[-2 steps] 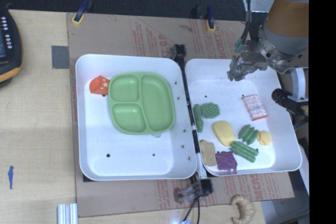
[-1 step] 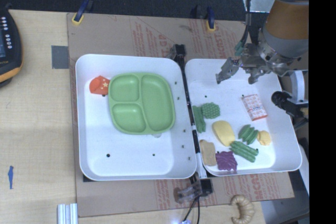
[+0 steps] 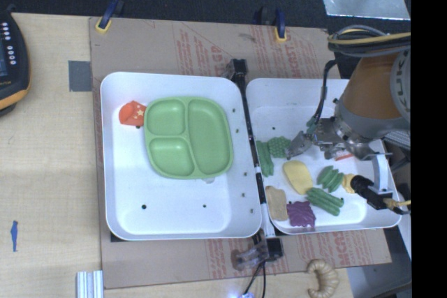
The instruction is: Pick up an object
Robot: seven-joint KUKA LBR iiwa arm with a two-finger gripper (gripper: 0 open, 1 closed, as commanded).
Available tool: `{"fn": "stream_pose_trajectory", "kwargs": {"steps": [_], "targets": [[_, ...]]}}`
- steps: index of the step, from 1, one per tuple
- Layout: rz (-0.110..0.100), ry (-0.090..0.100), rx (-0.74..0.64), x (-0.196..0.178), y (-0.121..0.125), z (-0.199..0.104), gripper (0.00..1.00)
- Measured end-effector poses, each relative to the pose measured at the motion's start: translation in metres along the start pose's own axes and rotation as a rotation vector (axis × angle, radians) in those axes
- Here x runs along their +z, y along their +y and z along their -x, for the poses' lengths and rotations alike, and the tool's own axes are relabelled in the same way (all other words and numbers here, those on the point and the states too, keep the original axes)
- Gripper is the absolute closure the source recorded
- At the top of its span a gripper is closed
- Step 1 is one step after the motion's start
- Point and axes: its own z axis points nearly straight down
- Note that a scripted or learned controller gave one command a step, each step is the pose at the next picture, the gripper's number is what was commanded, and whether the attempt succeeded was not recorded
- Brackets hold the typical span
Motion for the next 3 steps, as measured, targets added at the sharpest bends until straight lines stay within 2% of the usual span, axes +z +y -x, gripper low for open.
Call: {"fn": "stream_pose_trajectory", "kwargs": {"steps": [1,2,3], "targets": [[0.01,0.002,-0.005,0.037,-0.039,-0.007,0.0],[0.014,-0.001,-0.007,0.025,-0.037,-0.005,1.0],[0.026,0.0,-0.009,-0.071,-0.01,-0.054,1.0]]}}
